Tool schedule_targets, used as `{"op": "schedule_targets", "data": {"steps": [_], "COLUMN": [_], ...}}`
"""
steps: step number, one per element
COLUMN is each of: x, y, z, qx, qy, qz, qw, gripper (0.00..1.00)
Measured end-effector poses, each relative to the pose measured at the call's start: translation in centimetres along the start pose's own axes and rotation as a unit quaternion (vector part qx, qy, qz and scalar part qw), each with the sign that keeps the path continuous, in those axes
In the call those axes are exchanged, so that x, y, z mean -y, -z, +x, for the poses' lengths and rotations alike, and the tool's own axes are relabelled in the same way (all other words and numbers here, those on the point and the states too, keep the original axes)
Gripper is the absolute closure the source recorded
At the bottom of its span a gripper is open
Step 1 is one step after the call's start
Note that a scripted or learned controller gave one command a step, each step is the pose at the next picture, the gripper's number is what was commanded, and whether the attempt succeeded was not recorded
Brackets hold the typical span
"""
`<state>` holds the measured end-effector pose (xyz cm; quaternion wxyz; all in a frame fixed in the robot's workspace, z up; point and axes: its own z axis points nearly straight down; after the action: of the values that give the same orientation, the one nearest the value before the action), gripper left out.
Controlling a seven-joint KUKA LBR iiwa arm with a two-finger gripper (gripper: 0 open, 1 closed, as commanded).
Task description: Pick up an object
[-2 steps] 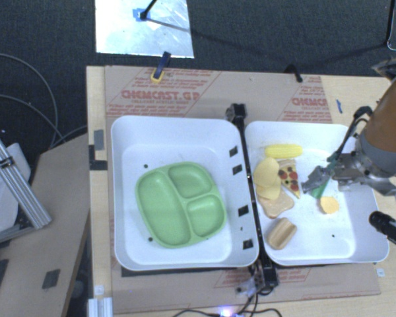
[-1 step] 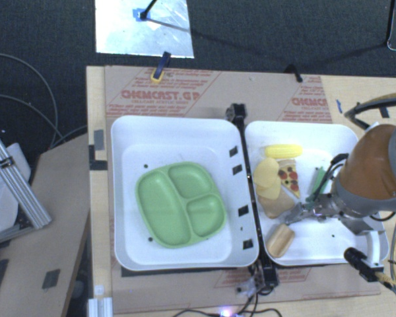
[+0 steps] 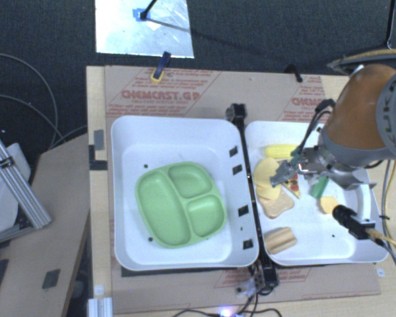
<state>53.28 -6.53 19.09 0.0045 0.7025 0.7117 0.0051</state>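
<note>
Where cardboard shows, seemingly carpet beyond.

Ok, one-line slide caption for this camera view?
Gripper low over toy food in the right bin; green tray in the left.

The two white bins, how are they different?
The left bin holds one green divided plate; the right bin holds several small toy foods, such as a corn cob. The gripper is over the right bin, not the left. Both are shallow and white.
</note>
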Motion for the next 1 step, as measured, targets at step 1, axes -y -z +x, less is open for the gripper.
{"op": "schedule_targets", "data": {"steps": [1], "x": [-1.16], "y": [-0.66], "z": [0.06], "qx": [0.000], "qy": [-0.004], "qz": [0.005], "qw": [1.0000], "gripper": [0.00]}}
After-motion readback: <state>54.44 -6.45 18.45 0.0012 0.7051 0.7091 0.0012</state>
